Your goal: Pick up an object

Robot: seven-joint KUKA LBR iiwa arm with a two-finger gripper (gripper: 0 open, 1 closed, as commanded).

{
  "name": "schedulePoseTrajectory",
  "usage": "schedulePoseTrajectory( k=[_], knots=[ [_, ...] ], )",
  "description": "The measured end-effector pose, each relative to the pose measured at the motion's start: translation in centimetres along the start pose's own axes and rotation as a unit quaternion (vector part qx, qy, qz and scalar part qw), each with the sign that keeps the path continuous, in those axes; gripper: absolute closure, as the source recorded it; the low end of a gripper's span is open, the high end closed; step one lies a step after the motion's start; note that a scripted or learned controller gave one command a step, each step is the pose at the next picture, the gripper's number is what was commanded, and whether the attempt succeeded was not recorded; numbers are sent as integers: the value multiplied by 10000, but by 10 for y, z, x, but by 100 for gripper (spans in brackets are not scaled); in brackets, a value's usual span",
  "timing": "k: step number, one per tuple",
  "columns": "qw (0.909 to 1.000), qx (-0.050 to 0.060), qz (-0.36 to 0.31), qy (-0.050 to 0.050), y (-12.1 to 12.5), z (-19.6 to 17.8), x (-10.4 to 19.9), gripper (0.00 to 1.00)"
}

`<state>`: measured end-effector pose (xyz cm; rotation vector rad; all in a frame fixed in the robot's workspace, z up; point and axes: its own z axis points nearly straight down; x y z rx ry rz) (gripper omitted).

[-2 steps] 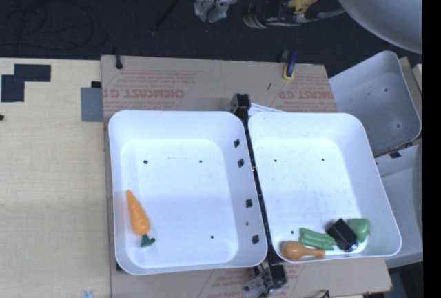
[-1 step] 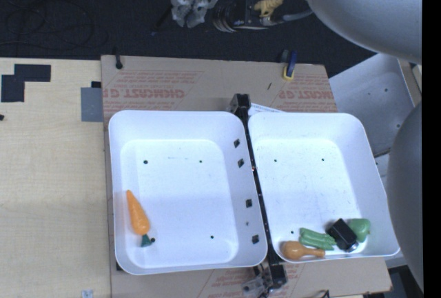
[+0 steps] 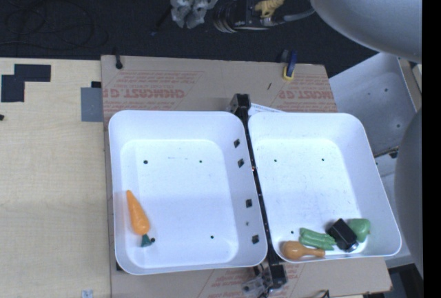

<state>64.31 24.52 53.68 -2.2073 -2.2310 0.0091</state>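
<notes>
While the gripper (image 3: 196, 3) is kept high beyond the far edge of the bins, its fingers (image 3: 186, 12) empty and seemingly released, the carrot (image 3: 137, 214) is left in the left bin's (image 3: 172, 131) near-left corner.

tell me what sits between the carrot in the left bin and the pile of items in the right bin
In the camera view, between the carrot and the pile lie bare white bin floor and the two bins' adjoining walls with a black divider strip.

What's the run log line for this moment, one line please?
pincer: raised behind bins, nothing between fingers | left bin: carrot | right bin: green pods, black block, orange pear-shaped item | pick: not yet done
</notes>
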Motion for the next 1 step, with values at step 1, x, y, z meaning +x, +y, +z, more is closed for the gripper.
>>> schedulePoseTrajectory(
  k=[1],
  knots=[
    [10000,1,-3,0,0,0,0,100]
  ],
)
